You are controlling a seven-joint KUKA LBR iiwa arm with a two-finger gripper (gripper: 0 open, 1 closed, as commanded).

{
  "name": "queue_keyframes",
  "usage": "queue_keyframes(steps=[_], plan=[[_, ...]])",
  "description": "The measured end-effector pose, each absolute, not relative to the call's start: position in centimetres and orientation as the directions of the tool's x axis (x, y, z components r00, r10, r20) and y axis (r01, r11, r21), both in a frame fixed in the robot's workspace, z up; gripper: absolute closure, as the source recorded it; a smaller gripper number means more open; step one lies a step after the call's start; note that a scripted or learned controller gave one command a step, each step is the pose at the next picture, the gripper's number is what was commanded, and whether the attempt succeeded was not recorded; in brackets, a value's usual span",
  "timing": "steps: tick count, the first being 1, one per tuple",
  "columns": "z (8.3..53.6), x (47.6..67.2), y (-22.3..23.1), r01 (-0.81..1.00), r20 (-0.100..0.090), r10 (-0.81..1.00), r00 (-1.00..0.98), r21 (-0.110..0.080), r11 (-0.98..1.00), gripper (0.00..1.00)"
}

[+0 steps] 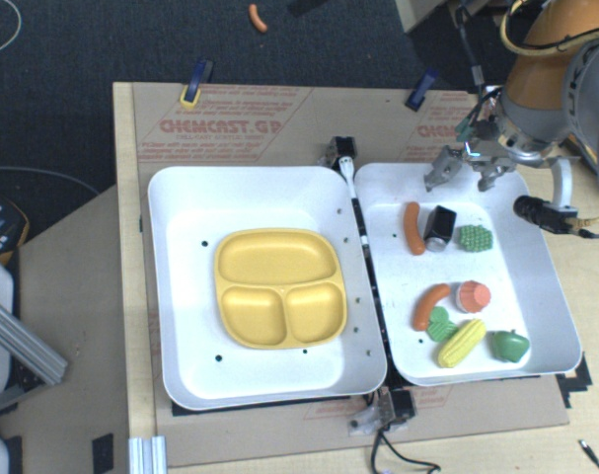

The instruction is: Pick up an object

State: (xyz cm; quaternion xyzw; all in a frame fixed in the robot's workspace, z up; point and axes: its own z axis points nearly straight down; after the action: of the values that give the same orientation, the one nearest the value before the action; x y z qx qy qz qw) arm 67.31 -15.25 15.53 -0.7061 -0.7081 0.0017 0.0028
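Note:
My gripper [466,173] hangs over the back edge of the right bin [544,265], its two fingers spread open with nothing between them. Just in front of it in that bin lie an orange sausage [411,227], a small black and silver block [439,228] and a green knobbly piece [475,237]. Nearer the front sit a second orange sausage [429,304], a red and pink piece [473,295], a small green piece [440,326], a yellow corn cob [461,342] and a green pepper [510,345].
The left bin [181,265] holds a yellow plate [279,286] with three compartments. A black divider clip [344,152] sits between the bins at the back. Blue clamps [194,82] hold the cardboard base.

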Motion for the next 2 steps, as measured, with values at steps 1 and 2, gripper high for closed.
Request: queue_keyframes(steps=[1,2], plan=[[9.18,67.28,-14.69,1.0,0.002,1.0,-0.003,-0.007,0.003,0.0],[8.44,67.28,-14.6,1.0,0.0,1.0,-0.002,-0.003,0.002,0.0]])
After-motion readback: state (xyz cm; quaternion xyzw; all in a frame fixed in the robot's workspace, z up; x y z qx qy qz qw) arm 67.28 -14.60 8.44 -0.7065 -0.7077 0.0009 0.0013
